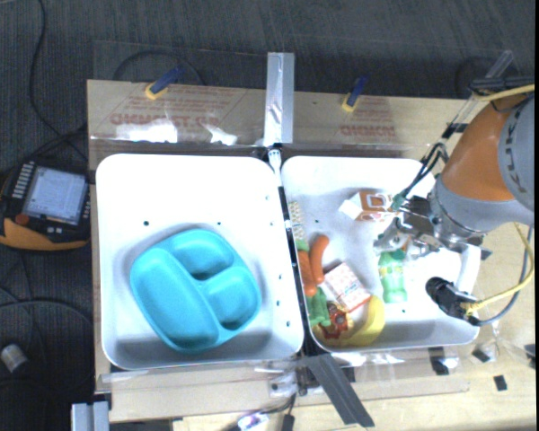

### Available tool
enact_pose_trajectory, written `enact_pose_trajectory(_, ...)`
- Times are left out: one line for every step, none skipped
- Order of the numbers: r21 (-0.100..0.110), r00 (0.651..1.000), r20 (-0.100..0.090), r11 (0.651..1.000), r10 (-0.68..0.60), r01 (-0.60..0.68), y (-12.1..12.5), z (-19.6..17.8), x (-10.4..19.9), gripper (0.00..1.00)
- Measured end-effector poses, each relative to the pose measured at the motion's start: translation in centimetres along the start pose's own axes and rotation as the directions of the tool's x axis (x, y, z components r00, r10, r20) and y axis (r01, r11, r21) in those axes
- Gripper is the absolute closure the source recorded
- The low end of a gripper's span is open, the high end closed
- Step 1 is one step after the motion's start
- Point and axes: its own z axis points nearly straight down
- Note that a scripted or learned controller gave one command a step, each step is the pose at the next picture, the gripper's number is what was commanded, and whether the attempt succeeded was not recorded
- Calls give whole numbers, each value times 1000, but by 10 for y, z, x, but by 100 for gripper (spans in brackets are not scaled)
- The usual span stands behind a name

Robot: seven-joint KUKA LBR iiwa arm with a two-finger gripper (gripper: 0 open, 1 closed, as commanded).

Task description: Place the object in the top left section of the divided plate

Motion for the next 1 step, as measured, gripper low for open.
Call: enact_pose_trajectory(2, 999, 1, 999, 48, -48, -29, -3, 45, 100)
